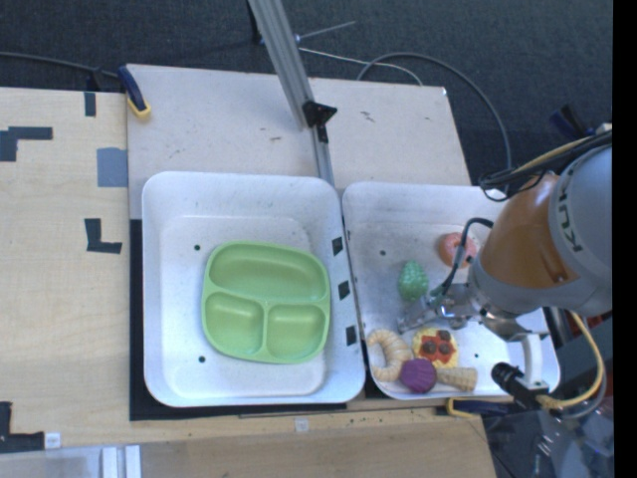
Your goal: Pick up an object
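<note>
On the arm's grey casing (597,217), partial letters "KU". Low in the right bin (398,207), tool (423,312) down among toys, just beside a green lumpy toy (413,280); finger spread impossible to tell, nothing visibly gripped. Nearby: pizza-slice toy (436,347), purple toy (417,374), pale twisted toy (389,350). Green divided plate (266,301) in left bin (159,267).

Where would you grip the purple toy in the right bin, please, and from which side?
Probably across the middle of the purple toy, coming straight down. It looks small and rounded, so any width fits, but the bin's near wall and the neighbouring pizza slice toy and beige toy crowd its sides.
</note>
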Available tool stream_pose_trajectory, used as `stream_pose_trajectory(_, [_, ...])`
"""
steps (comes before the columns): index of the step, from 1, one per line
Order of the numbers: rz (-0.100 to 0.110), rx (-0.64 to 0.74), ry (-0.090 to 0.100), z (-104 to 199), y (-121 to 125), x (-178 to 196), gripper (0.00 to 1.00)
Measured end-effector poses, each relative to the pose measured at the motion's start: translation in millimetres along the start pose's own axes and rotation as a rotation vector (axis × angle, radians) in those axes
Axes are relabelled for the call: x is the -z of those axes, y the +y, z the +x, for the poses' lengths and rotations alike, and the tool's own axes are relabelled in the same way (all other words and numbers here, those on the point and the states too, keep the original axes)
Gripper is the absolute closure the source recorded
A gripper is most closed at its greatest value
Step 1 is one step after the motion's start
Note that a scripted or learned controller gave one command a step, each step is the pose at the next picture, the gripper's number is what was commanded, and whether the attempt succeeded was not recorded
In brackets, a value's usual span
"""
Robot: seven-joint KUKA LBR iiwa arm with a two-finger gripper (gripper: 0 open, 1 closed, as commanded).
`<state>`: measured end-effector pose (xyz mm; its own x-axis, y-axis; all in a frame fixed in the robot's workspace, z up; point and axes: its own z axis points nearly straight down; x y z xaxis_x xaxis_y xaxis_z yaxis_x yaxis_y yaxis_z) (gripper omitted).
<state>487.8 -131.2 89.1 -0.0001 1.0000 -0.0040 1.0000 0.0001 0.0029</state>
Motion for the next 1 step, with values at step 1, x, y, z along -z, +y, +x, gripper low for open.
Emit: stream_pose_trajectory(1, [0.002, 0.001, 0.002, 0.7, -0.3, 10.2, 1.0])
